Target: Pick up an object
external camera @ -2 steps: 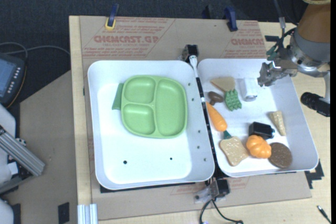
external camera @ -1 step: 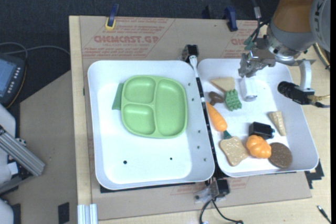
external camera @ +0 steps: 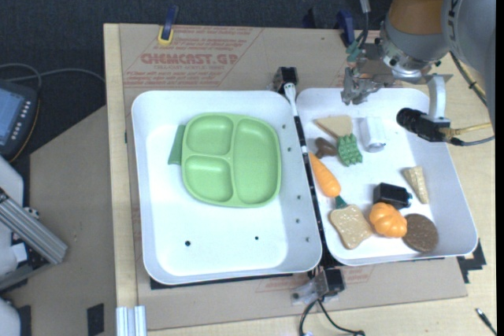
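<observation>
Worktop: a tan board by which two shallow white bins are carried side by side.
Arm: grey with an orange band, seen reaching in from the far right – the wrist is held over the far edge of the right bin.
Left bin: a green divided plate is seen lying in its far half.
Right bin: the small objects are held here.
Tool: seen above the far left corner of the right bin; nothing is seen between its fingers, and whether it is open or closed cannot be told.
Carrot: orange, laid at the left side of the right bin.
Toast slice: near edge, beside an orange fruit and a brown cookie.
Tan wedge: just near of the tool – a green toy is seen beside it.
Black block: placed right of the carrot, far of the orange fruit.
Cream cone: set at the right side of the right bin.
</observation>
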Available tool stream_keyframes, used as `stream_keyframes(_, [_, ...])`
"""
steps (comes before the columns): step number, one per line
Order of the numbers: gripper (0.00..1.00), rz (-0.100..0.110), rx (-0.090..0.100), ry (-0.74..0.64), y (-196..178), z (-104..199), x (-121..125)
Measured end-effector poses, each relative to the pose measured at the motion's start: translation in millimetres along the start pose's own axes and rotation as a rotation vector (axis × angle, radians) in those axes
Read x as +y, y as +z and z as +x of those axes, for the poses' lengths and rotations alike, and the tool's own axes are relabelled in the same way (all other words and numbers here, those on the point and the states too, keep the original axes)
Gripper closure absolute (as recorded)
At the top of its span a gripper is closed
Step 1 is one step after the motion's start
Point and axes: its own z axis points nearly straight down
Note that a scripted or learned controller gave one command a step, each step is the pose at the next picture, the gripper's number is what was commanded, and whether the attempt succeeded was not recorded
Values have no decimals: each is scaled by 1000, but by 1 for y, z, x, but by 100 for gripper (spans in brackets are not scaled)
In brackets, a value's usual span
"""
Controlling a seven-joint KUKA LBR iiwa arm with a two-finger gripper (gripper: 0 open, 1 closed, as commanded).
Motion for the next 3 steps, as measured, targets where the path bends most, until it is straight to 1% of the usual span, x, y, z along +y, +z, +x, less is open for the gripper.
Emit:
stream_keyframes(1, [100,4,1,2,-16,3,-12])
stream_keyframes(2, [100,5,0,3,1,1,-2])
stream_keyframes(3, [100,6,0,4,-4,4,-12])
